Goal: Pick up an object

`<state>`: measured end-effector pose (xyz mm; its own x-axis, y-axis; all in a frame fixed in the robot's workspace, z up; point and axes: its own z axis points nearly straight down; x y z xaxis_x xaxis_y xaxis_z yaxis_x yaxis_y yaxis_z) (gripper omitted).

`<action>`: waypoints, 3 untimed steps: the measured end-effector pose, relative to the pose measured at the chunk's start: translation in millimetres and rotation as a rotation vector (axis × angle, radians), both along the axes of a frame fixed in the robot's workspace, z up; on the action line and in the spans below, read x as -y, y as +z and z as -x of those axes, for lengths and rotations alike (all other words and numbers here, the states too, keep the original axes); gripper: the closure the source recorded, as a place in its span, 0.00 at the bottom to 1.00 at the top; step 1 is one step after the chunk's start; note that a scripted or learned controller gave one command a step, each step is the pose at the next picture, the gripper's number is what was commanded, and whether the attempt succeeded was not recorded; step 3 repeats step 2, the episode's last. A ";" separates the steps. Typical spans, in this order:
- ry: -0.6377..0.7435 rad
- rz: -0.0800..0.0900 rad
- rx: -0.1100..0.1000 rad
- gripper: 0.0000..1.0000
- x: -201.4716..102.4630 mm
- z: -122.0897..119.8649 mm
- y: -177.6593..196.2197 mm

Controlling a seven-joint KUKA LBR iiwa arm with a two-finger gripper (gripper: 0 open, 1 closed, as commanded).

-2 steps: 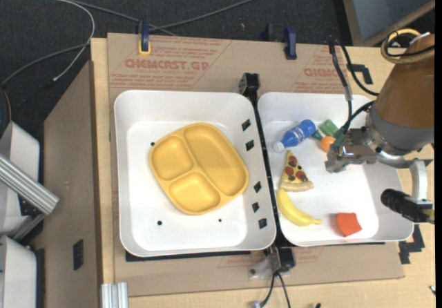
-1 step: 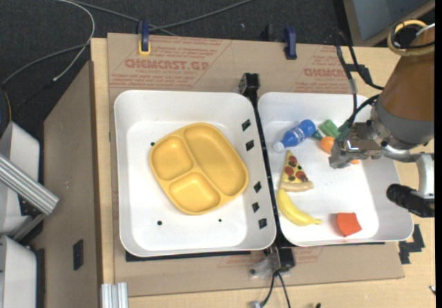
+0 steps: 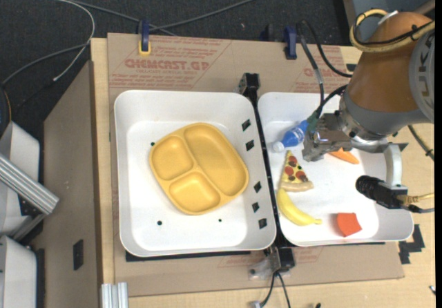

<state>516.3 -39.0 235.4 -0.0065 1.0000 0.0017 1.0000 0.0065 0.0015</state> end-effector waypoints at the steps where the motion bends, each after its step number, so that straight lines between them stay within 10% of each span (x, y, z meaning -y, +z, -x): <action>1: -0.001 0.001 -0.001 1.00 -56.8 -12.3 -11.1; 3: 0.000 0.000 -0.001 1.00 -116.2 -24.5 -18.7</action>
